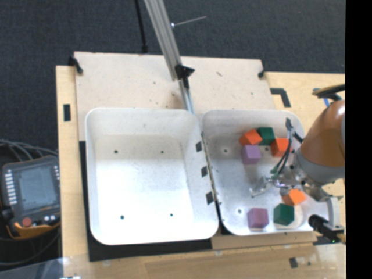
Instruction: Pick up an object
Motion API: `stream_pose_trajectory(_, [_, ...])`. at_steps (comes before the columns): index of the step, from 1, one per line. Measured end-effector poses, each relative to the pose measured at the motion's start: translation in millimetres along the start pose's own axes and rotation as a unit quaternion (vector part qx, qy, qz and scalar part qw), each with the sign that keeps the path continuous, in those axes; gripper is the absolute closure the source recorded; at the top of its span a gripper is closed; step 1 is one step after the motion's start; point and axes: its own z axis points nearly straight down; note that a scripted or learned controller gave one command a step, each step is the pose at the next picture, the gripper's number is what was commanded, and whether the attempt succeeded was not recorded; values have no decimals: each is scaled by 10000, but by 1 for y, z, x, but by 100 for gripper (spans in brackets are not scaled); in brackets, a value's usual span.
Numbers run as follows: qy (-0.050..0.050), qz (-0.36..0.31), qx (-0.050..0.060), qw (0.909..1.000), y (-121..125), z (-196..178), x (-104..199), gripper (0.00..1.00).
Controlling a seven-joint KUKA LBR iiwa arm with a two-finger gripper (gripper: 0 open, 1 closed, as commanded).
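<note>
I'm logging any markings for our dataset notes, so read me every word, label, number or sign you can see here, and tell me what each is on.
No text can be read in this view.
Teach pendant: its screen and buttons are too blurred to read.
Blocks in the right bin, such as the purple block and green block: plain faces, no markings.
Left bin: only small dark dots.

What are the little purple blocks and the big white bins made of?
The small purple cube-shaped blocks look like foam or soft matte plastic: flat colour, no shine, slightly rounded edges. I can't tell which. The shallow white bins look like smooth moulded plastic, with rounded corners, thin curved rims and a faint sheen.
</note>
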Motion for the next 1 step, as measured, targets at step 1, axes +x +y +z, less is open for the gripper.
stream_pose_trajectory(1, [-10, 3, -29, 10000, 1, 28, -2, 0])
